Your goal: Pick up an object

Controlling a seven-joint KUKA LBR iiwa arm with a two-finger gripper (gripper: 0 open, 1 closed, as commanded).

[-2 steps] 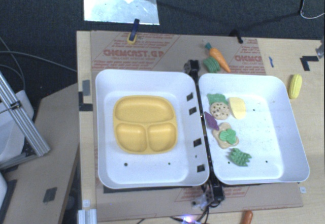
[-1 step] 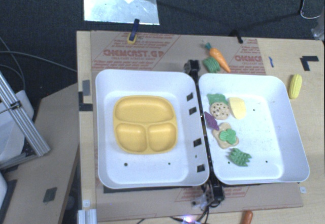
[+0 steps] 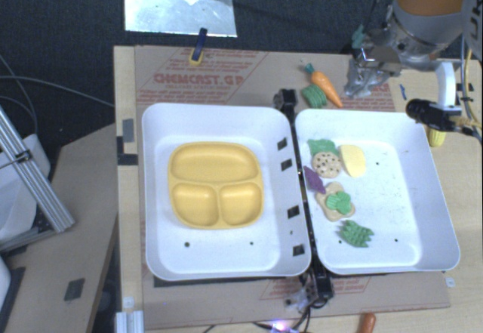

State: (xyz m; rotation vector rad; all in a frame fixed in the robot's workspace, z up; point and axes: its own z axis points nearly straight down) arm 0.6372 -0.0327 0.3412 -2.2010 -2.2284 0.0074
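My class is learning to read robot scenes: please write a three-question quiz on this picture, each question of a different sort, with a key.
1. True or false: the yellow tray lies in the left bin.
2. Where is the toy carrot? A) in the right bin B) on the cardboard beyond the bins C) on the yellow tray
3. Fill in: the gripper hangs over the cardboard just to the ___ of the toy carrot.

Key: 1 true; 2 B; 3 right.
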